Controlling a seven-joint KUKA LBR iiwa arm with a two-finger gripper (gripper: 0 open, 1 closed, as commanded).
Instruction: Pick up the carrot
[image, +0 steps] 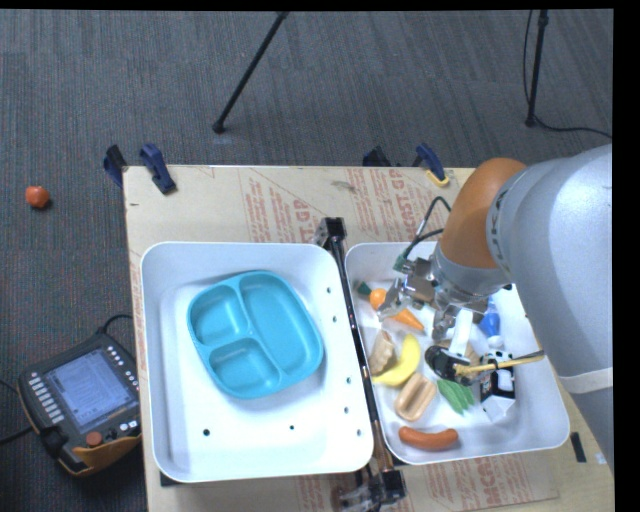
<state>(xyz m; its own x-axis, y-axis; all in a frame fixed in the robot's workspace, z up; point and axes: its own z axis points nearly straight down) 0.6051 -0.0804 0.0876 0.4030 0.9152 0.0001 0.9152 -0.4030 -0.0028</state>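
The carrot (407, 320) — a small orange wedge — lies flat on the floor of the right bin (520, 435), in its upper-left part, near the wall it shares with the left bin (170, 420). The gripper (428, 308) hangs just beside it and partly over it, reaching in from the right with the wrist pointed steeply down. That steep pose makes sense here: the toy food is packed too closely to leave room for a sideways approach. Whether the gripper is released, clenched or closed around the carrot cannot be told, because the wrist and its orange band hide the point of contact from this slanted view. The carrot seems to rest on the bin floor at the gripper's left edge rather than squarely under it, so the grasp is probably not made yet. A smaller orange piece (377, 297) sits just up and left of the carrot, and its similar colour could mislead a program. A banana (400, 362) lies just below the carrot, with a pale tan piece (381, 350) against its left side. A bun (414, 397), a green piece (457, 395) and a sausage (429, 437) lie nearer the front. These neighbours could be nudged if the approach drifts. The left bin holds only a blue divided plate (255, 330) — well apart from the carrot and of no use to the pick itself.
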